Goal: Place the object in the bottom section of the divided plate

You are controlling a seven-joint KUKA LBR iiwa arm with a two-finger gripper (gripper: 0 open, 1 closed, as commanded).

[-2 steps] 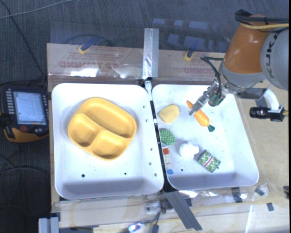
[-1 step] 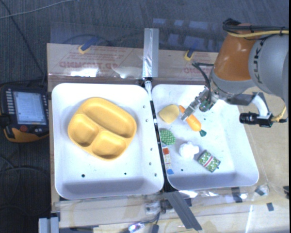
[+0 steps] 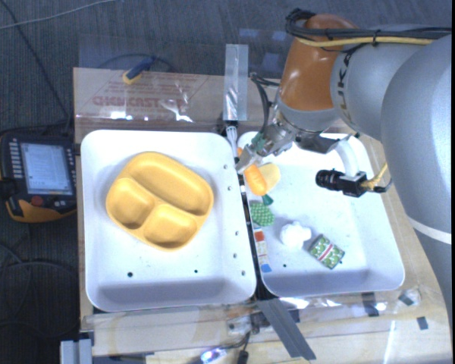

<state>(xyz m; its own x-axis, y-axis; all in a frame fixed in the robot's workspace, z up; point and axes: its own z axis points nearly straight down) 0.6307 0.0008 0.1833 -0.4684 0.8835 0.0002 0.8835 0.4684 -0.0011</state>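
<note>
Two shallow white bins sit side by side on the desk (image 3: 98,86) — the left bin (image 3: 98,279) and the right bin (image 3: 379,271), both smooth, glossy plastic with rounded corners, their inner rims touching along the middle.

Nearest in the right bin lies one small green packet (image 3: 327,252), printed and crinkled, tilted toward the near right corner. Just left of it rests one white lump (image 3: 293,234), soft-edged and roundish. Along the bin's left wall, a little farther, sits one green dotted piece (image 3: 261,214), and near it one thin strip (image 3: 260,247) with red and blue marks lies flat against the wall.

One divided plate (image 3: 160,200) occupies the middle of the left bin: yellow, matte, a rounded shape moulded into three sections — a large one on the far side and two smaller ones nearer. All three sections are bare.

Farther, at the far left corner of the right bin, one orange and yellow object (image 3: 261,177), smooth and rounded, lies on the bin floor just beside the dividing rims. The hand (image 3: 256,152) hangs directly over it, at the end of the grey arm (image 3: 409,89) with its orange band (image 3: 312,67); whether its tips are spread or closed, or touch the object, I cannot tell.

One black cylindrical fitting (image 3: 340,180) juts out to the right of the hand, above the bin.

Beyond the left bin, one sheet of clear crinkled plastic (image 3: 148,97) with red print lies on the desk. On the carpet to the left sits one control pendant (image 3: 36,174) with a grey screen.
</note>
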